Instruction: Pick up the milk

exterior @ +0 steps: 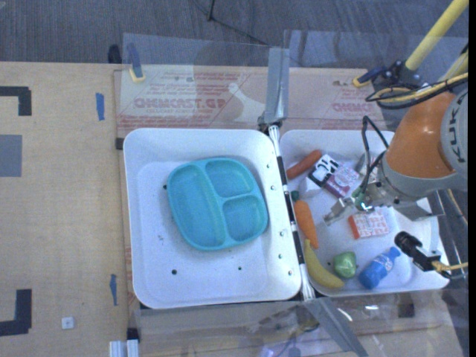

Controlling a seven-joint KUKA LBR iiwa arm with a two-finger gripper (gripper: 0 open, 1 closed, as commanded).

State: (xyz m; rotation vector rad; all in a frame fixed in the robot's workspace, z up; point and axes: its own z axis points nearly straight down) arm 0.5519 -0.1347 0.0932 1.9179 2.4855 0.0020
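Note:
The milk (325, 171) is a small carton with black and white patches, lying in the upper part of the right bin (416, 277). A pink pack (344, 178) touches its right side. My gripper (346, 210) hangs just below and to the right of the milk, over bare bin floor. It is open with nothing between its fingers. One finger (333, 213) points down-left toward the carrot, the other sits by the red-orange box (369, 225). The grey and orange wrist (420, 151) comes in from the right.
The right bin also holds a sausage (303, 164), a carrot (305, 222), a banana (320, 268), a green fruit (344, 262) and a blue bottle (378, 267). A turquoise divided plate (216, 202) lies in the left bin (149, 274). A divider wall (284, 199) separates the bins.

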